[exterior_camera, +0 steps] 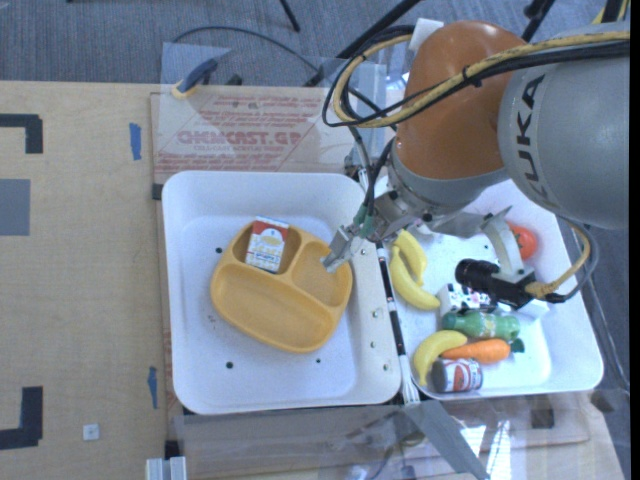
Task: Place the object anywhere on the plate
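Counter (70, 268): pale wood, filling the left of the frame, with dark squares and blue tape marks.
Left bin (190, 368): white and shallow, centre of the frame.
Plate (270, 313): yellow, divided into compartments, lying in the left bin.
Carton (266, 245): small red-and-white box, resting in the plate's upper-left compartment — already on the plate.
Claw (338, 255): over the plate's upper-right compartment, nothing gripped; open or closed, I cannot tell.
Arm (470, 108): grey with an orange band, coming in from the upper right.
Right bin (575, 373): lower right — two bananas (405, 268), a carrot (480, 350), a can (458, 375), a green item (480, 323).
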{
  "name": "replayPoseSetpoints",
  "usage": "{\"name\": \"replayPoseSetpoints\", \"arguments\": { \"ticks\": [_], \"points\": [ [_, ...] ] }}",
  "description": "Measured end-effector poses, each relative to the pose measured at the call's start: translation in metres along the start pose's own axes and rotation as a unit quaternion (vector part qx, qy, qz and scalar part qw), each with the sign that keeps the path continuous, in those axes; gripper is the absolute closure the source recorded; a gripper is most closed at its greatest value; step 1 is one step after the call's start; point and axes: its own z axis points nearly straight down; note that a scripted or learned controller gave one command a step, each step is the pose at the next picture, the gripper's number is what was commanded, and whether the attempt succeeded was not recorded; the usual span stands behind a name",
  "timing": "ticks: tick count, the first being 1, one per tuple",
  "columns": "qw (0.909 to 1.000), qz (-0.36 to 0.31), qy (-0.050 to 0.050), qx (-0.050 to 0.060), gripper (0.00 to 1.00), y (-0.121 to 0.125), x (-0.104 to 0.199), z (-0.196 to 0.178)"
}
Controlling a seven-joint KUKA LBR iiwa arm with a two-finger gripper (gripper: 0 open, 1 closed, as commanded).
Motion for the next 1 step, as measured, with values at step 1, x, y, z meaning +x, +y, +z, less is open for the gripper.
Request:
{"name": "replayPoseSetpoints", "arguments": {
  "ticks": [1],
  "points": [
    [1.0,0.0,0.0,0.0,0.0,0.0,0.0,0.0]
  ]
}}
